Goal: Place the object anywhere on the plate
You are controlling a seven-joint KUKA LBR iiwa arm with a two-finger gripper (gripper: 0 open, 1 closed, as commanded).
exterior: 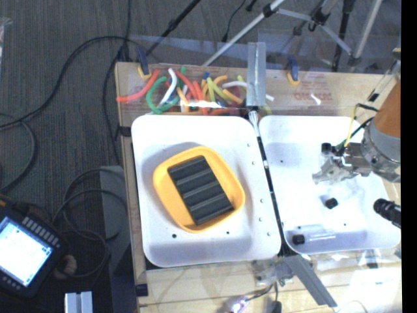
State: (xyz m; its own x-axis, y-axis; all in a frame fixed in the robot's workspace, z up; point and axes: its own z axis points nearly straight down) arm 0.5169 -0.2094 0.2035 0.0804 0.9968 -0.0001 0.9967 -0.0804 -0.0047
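Sitting in the left bin (150,240), one yellow plate (166,175) carries one black block (200,189). Two bins share the bench. The gripper (328,175) hovers over the right bin (293,132); its jaw state cannot be told.

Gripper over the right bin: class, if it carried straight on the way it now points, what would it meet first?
The gripper seems to point down, so it would probably meet the white floor of the right bin, just beside the small black object. Depth is unclear from this slanted view.
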